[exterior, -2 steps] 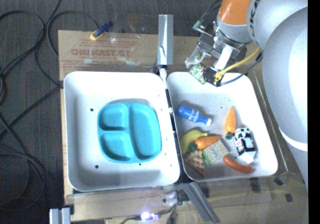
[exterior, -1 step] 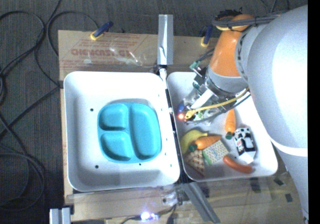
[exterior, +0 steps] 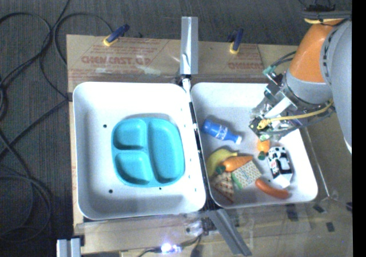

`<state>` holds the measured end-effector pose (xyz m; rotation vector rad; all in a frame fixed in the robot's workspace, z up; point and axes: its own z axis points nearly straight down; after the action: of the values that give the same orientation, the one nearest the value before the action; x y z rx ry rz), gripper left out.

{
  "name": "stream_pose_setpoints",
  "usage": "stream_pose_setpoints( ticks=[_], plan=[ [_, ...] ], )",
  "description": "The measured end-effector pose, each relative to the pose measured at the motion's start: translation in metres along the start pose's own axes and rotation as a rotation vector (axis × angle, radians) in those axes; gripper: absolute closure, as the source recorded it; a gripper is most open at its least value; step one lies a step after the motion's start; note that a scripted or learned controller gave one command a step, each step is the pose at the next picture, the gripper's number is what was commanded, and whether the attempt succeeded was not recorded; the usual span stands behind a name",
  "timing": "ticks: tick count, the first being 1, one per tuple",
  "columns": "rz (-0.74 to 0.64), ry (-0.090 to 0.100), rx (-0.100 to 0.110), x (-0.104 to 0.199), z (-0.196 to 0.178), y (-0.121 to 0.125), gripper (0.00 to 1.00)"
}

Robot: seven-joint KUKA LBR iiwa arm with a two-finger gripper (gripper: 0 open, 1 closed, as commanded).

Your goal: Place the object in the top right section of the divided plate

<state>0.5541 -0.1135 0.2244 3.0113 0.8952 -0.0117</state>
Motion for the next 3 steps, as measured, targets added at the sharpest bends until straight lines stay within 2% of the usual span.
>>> stream_pose_setpoints(
  ticks=[1,2,3],
  plan=[
    [-0.118,-0.001,-0.002,-0.018,-0.207,0.030,1.00],
    [-0.127,0.000,0.000,-0.110,-0.207,0.044,1.00],
    [-0.052,0.000,0.001,-0.117,-0.206,0.053,1.00]
  ],
)
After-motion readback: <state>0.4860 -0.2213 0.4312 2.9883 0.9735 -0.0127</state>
